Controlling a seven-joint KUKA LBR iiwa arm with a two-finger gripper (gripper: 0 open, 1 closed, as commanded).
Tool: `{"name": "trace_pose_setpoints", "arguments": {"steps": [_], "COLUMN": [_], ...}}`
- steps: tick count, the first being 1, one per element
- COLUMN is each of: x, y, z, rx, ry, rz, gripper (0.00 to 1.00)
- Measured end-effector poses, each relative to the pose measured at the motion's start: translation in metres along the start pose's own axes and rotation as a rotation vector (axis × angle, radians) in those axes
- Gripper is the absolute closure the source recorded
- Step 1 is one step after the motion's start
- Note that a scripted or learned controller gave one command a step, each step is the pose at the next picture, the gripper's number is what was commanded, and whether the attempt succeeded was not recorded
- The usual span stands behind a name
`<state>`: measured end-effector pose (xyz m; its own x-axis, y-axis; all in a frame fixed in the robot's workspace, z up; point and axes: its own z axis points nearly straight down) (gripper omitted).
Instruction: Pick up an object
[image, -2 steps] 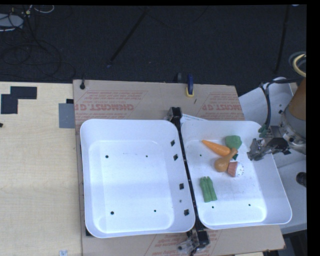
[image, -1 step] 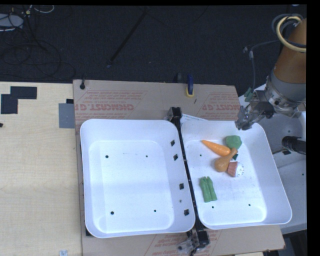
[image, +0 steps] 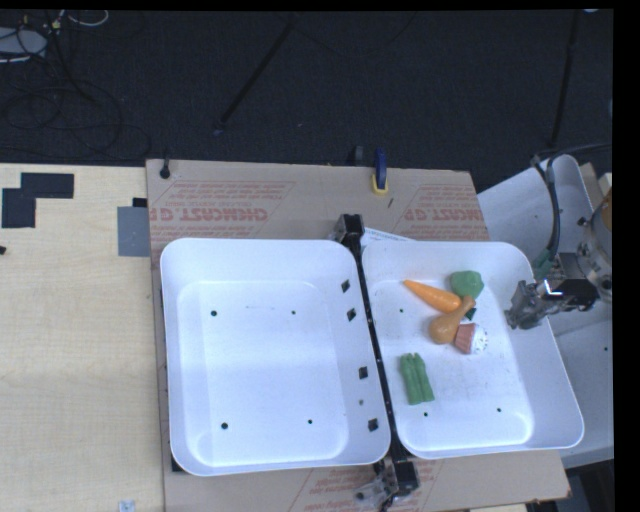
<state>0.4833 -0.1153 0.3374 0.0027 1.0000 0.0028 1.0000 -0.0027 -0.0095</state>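
My arm (image: 600, 215) is cut off by the right edge, so I see just a bit of it. My pincer (image: 527, 303) is small and dark at the right bin's rim (image: 545, 330). The round pink and white thing (image: 471, 339) is too small to name. The orange lump (image: 447, 326) partly hides behind it.

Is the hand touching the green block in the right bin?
Apart. The camera view shows the hand at the right bin's right rim, with bare white floor between it and the green block lying near the bin's middle.
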Motion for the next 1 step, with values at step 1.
{"name": "trace_pose_setpoints", "arguments": {"steps": [1], "x": [-0.0954], "y": [-0.0071], "z": [0.0350], "rx": [-0.006], "ry": [-0.003], "rz": [-0.002], "gripper": [1.00]}}
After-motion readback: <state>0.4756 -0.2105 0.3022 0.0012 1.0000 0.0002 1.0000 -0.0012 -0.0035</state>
